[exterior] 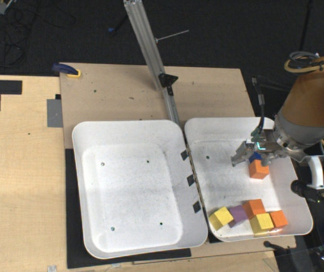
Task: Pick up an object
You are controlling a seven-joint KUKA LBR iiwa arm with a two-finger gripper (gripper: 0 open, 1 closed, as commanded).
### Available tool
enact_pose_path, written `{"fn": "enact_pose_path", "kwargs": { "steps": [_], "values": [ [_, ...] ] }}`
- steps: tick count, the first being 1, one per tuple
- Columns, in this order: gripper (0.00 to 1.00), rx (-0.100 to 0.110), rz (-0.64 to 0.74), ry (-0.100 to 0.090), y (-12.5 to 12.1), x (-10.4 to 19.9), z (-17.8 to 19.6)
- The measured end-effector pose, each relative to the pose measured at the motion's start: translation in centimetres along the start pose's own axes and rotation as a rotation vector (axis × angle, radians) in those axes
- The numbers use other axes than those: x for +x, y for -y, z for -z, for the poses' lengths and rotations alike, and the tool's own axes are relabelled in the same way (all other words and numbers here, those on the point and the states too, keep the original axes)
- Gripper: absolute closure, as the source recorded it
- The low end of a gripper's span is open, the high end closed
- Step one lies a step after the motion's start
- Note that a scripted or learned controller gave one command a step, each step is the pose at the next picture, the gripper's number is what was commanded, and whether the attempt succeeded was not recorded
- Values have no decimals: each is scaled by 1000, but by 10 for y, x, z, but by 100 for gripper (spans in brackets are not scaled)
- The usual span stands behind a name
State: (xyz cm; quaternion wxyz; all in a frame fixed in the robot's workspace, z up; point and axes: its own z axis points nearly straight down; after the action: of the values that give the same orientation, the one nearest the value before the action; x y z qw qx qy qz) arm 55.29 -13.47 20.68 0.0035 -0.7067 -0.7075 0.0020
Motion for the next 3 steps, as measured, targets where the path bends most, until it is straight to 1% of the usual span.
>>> {"fn": "enact_pose_path", "kwargs": {
  "steps": [1, 2, 3],
  "values": [
    [0, -5, -3, 1, -1, -1, 2],
    [0, 0, -2, 0, 1, -1, -41],
    [0, 1, -3, 0, -4, 6, -92]
  ]
}}
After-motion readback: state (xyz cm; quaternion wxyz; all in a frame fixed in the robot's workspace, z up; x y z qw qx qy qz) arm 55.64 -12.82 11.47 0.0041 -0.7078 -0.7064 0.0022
